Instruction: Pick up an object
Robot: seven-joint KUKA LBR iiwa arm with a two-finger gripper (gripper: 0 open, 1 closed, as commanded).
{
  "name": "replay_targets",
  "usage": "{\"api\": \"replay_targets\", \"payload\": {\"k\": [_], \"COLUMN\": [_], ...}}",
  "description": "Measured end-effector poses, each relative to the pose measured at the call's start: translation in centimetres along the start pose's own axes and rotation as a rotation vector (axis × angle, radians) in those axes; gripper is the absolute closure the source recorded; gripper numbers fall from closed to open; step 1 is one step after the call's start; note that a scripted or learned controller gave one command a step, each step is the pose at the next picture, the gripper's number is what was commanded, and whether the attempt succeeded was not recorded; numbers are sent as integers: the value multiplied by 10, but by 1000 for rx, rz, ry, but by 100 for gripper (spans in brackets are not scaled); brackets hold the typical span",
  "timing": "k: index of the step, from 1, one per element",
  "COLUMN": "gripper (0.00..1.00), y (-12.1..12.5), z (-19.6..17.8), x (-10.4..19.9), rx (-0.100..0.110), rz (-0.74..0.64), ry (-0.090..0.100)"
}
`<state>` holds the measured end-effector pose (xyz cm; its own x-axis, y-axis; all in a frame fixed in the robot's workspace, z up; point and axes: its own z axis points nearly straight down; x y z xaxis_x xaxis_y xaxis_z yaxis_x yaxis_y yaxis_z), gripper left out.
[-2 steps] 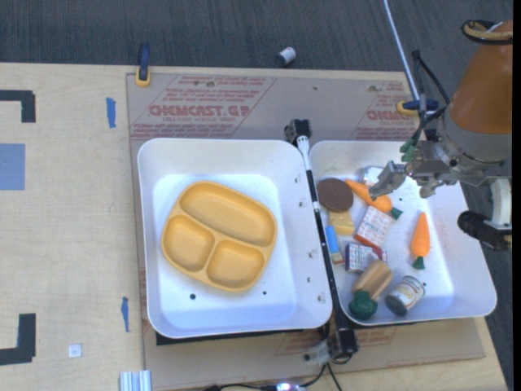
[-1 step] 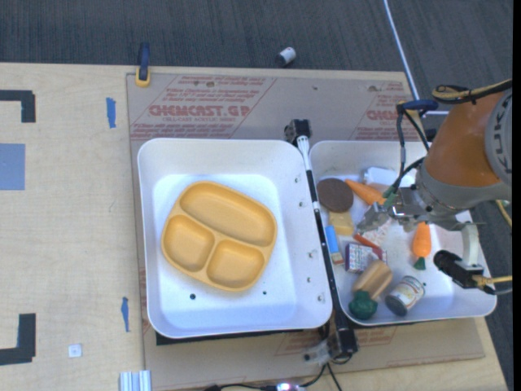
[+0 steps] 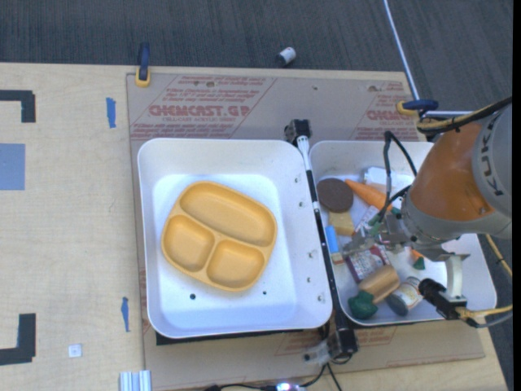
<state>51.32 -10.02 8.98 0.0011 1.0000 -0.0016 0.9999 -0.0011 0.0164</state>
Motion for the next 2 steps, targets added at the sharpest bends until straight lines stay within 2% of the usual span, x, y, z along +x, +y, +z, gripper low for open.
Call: {"api": "replay_targets", "payload": {"k": [1,2], "gripper": [100,0], "y": [1,1], "z": [-9,-9], "x": [0,0], "rx": [-1,-1], "rz": [0,0], "ry": [0,0]}}
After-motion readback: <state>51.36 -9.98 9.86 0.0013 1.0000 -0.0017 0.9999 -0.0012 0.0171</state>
